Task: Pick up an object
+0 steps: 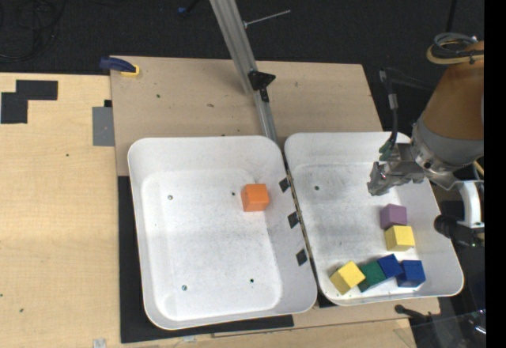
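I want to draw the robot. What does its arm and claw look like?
The arm is thick and rounded, orange-brown on top and grey lower down by the wrist. The gripper at its end is small, grey metal and boxy. A thin dark cable runs beside it, and white and black parts sit at the arm's right.

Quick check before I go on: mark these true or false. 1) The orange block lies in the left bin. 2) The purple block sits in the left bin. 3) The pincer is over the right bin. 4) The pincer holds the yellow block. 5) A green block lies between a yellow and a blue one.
1) The orange block lies in the left bin: true.
2) False: the purple block sits in the right bin.
3) The pincer is over the right bin: true.
4) False: the yellow block lies on the bin floor, apart from the pincer.
5) True: the green block lies between the corner yellow block and a blue block.
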You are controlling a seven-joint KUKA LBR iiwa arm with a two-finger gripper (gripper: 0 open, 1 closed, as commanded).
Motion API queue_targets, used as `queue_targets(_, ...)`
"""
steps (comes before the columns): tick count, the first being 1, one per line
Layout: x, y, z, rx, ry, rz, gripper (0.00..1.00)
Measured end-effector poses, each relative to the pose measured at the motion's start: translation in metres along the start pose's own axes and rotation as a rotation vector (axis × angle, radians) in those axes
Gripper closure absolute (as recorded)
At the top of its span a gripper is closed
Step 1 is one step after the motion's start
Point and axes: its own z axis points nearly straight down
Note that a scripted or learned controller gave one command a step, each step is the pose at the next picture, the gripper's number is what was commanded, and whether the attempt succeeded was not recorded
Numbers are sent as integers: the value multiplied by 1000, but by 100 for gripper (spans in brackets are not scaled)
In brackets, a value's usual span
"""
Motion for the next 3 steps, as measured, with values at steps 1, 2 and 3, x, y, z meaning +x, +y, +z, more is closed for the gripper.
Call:
queue_targets(1, -1, 1, -53, 0, 0, -1, 100)
queue_targets(2, 58, -4, -41, 8, 4, -4, 100)
queue_targets(3, 108, -4, -43, 7, 3, -4, 100)
